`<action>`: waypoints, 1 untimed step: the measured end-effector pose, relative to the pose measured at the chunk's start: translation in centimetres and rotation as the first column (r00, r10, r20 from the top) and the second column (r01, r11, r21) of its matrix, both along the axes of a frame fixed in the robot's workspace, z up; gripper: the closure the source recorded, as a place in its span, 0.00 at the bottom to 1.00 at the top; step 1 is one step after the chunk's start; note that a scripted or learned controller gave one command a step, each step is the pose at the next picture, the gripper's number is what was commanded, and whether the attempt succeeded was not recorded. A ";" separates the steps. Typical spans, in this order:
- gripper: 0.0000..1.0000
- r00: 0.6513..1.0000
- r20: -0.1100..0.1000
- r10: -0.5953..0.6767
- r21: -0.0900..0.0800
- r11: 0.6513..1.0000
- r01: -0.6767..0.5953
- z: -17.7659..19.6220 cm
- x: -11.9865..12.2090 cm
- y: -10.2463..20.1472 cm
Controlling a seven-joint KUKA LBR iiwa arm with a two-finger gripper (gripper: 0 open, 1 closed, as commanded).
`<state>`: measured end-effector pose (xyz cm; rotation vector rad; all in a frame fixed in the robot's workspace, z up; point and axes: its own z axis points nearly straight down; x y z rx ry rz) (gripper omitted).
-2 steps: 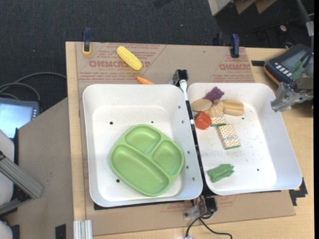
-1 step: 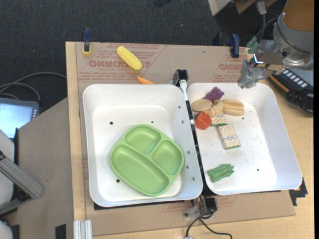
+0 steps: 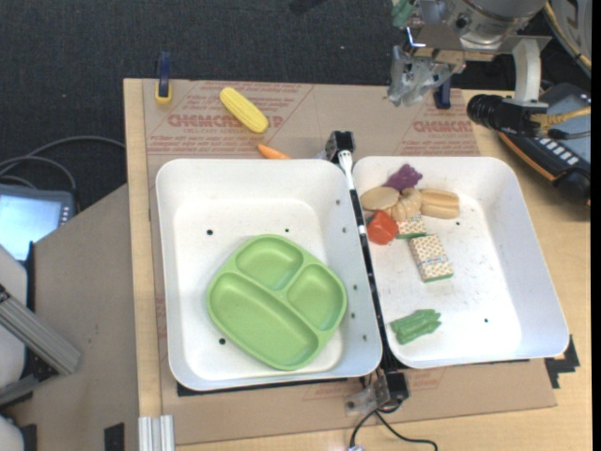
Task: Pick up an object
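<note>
Gripper (image 3: 418, 85) is seen at the top of the view, above the cardboard (image 3: 310, 111) behind the right bin (image 3: 526, 252), not over either bin. Fingers are pointed down; nothing is seen between them. How far they are open cannot be told from this angle.

Nearest objects, below the gripper in the view, are clustered at the right bin's far left corner: purple piece (image 3: 405, 177), tan round piece (image 3: 380, 198), pale bread-like roll (image 3: 439, 204), red piece (image 3: 381, 228), all touching or just beside one another. A patterned box (image 3: 430, 256) is placed just below that cluster. A green vegetable piece (image 3: 416, 325) is lying further down, near the bin's front edge, apart from the rest.

Left of the gripper, on the cardboard outside the bins: yellow corn cob (image 3: 243, 109) and a small orange piece (image 3: 273, 153) at the left bin's (image 3: 188, 205) back rim.

Furthest off, down and left: green divided plate (image 3: 276, 301) lying flat in the left bin.
</note>
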<state>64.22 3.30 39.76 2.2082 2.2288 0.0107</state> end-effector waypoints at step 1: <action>1.00 1.000 0.003 -0.015 -0.003 1.000 0.015 8.3 -5.7 -5.3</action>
